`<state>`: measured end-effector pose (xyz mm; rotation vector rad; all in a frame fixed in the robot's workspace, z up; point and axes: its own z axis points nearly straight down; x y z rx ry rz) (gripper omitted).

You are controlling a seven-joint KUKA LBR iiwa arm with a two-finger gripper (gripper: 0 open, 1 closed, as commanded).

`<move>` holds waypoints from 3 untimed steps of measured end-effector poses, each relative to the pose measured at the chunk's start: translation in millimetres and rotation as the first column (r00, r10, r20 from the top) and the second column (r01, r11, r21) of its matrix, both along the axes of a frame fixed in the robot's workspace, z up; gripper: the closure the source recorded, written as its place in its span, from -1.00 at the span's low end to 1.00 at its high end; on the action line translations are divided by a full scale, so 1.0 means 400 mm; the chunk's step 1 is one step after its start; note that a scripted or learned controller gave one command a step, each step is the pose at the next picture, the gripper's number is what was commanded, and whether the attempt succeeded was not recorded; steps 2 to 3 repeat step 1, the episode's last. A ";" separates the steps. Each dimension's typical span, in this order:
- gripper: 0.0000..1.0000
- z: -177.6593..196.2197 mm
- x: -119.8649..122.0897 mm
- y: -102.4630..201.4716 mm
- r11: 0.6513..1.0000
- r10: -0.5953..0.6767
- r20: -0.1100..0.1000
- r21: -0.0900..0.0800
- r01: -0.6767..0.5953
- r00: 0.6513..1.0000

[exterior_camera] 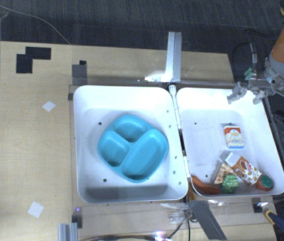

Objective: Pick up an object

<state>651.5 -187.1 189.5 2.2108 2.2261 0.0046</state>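
While the claw point(246, 91) hangs over the right bin point(202, 109), at about 1 o'clock on its rim, its two fingers stand spread with nothing between them, so the pick is not yet made. To do it well, I judge the arm should travel toward 6 o'clock and choose a piece that lies apart from the rest. The small carton point(233, 136), near the bin's middle and well clear of the others, looks the easiest: come straight down with the fingers straddling its short sides, then close and lift.

That bin's other pieces crowd its 5 o'clock corner: a sausage point(205, 185) along the near wall, a broccoli point(230, 183) just beside it, a printed packet point(243, 168) touching the broccoli, and a small red-and-green piece point(264, 183) at the far right. Grasping there risks nudging neighbours or pinching two at once.

On the tabletop point(26, 134) the left bin point(89, 104) holds a blue divided plate point(133, 147), lying flat at its centre.
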 end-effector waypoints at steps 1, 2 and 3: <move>-1.00 -0.195 -0.193 0.009 0.946 -0.325 -0.003 0.001 0.325 0.946; -1.00 -0.195 -0.193 0.009 0.946 -0.325 -0.003 0.001 0.325 0.946; -1.00 -0.195 -0.193 0.009 0.946 -0.325 -0.003 0.001 0.325 0.946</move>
